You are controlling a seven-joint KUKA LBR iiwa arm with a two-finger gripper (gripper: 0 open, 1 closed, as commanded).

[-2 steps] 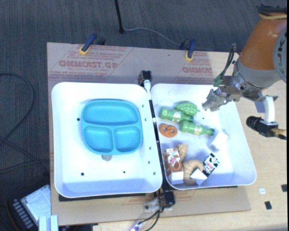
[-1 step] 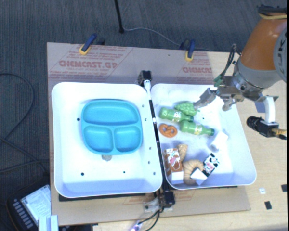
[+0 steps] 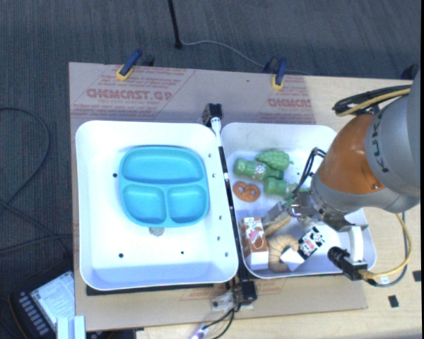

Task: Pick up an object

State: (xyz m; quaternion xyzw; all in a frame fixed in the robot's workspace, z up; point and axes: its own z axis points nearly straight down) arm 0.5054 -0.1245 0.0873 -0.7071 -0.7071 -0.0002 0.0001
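— Grey carpet all round, black cable (image 3: pixel 175 20) trailing across it, and a pale desk (image 3: pixel 155 94) clamped at the far edge by two blue-and-yellow clips (image 3: pixel 129 63).

— And on the desk?

— Two white bins side by side. Gripper (image 3: pixel 288 210) low over the right bin (image 3: pixel 283 129), on the end of the grey arm (image 3: pixel 403 154) with its orange band (image 3: pixel 350 168).

— Clenched or released?

— Cannot tell from up here; too small and half hidden by the wrist.

— Holding anything?

— Nothing seen in its grasp. Plenty close by, though. Green toys (image 3: pixel 272 161) just above the gripper in this view. Orange pretzel (image 3: pixel 247 191) just to its left. Small red-and-white box (image 3: pixel 252 233) below and left of it, lying against the bin wall.

— Nearer still?

— Tan bread roll (image 3: pixel 279 247) right beneath, near enough to be touching, hard to say. Black-and-white piece (image 3: pixel 311 242) below and right, with a white block (image 3: pixel 292 258) beside the roll.

— Other bin?

— Well apart to the gripper's left: left bin (image 3: pixel 99 189) with a blue divided plate (image 3: pixel 164 186) lying flat in the middle.
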